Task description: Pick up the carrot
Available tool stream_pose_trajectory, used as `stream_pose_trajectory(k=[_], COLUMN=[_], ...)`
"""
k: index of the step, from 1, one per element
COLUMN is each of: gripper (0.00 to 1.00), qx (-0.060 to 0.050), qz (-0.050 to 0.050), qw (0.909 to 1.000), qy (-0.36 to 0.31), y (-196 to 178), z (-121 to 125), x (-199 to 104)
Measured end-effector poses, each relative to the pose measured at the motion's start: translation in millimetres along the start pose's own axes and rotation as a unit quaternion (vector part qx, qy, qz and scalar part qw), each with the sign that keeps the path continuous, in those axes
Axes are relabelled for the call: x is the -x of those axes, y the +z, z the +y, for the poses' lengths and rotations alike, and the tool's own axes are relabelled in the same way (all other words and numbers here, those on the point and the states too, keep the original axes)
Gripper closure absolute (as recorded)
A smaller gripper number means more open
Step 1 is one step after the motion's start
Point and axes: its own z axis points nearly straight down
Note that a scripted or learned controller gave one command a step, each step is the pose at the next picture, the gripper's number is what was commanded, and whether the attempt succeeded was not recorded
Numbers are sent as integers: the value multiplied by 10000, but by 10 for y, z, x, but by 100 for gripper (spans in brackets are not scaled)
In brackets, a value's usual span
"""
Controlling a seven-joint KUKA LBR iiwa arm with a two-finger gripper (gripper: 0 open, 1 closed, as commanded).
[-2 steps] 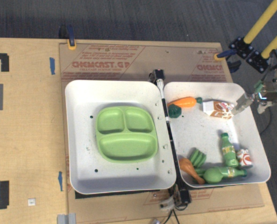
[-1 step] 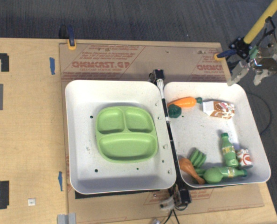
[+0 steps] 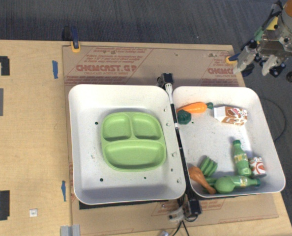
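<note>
Jaws (image 3: 265,64): top right, beyond the bins, over the floor; whether open or closed cannot be told.
Carrot (image 3: 192,108): top-left corner of the right bin (image 3: 269,132), lying flat, long axis nearly left–right; orange tip toward the right, green top (image 3: 184,116) toward the divider.
Left bin (image 3: 82,132): holds a green sectioned plate (image 3: 133,140).
Counter (image 3: 28,132): carries both bins.
</note>
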Motion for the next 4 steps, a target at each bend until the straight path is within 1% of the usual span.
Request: stream_pose_trajectory(k=[1, 2, 3, 4], gripper=[0, 0, 0, 0], qx=[-93, 82, 112, -24], qz=[10, 0, -10, 8], qw=[9917, 9912, 9852, 9946], qy=[1284, 1323, 1712, 1039], y=[759, 1822, 1826, 2200], z=[-27, 8, -29, -227], x=[-180, -476, -508, -666])
